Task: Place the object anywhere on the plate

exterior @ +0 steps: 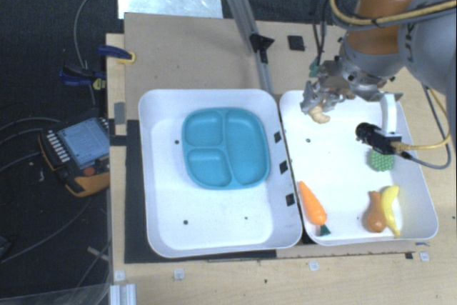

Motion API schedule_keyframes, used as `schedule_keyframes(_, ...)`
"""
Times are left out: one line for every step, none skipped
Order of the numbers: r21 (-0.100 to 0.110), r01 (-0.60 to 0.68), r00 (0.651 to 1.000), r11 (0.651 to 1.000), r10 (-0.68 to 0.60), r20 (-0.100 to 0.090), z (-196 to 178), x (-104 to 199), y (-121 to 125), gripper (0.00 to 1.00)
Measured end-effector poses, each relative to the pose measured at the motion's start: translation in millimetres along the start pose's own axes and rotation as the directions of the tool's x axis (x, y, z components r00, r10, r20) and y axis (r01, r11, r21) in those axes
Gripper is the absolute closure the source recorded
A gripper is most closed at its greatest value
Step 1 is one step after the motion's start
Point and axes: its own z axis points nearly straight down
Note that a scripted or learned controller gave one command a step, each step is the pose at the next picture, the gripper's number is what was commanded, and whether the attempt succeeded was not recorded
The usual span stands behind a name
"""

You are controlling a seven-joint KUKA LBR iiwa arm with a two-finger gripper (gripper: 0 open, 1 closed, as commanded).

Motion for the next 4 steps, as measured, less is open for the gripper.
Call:
schedule_keyframes(-0.001,0.001,1.0,1.0,-0.001,-0.001,-3,52,-9,1.0)
schedule_keyframes(-0.002,0.0,1.0,1.0,0.0,-0.001,-4,106,-9,1.0)
schedule_keyframes(0.0,-0.001,1.0,1.0,0.001,0.0,18,155,-6,1.0)
schedule_keyframes(-0.001,-0.006,1.0,1.0,0.006,0.001,17,152,-6,0.0)
